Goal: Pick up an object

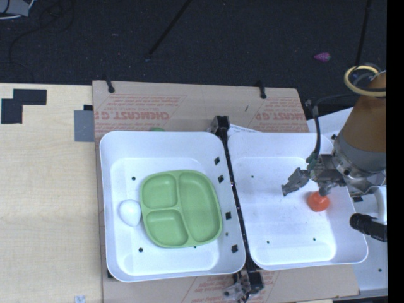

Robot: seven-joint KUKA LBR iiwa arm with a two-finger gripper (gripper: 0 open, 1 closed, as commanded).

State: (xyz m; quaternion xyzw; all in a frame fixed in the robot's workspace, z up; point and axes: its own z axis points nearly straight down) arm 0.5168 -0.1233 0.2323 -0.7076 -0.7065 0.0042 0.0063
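camera view: the grey arm (366,131) with its orange band reaches into the right bin (278,245), its claw (309,183) low over the bin floor with fingers spread apart and nothing between them. a small red-orange object (318,201) lies on that bin's floor, just below and right of the claw. left of the right bin, the left bin (120,257) holds a green divided plate (180,208), with a white egg-shaped object (130,212) touching the plate's left edge.
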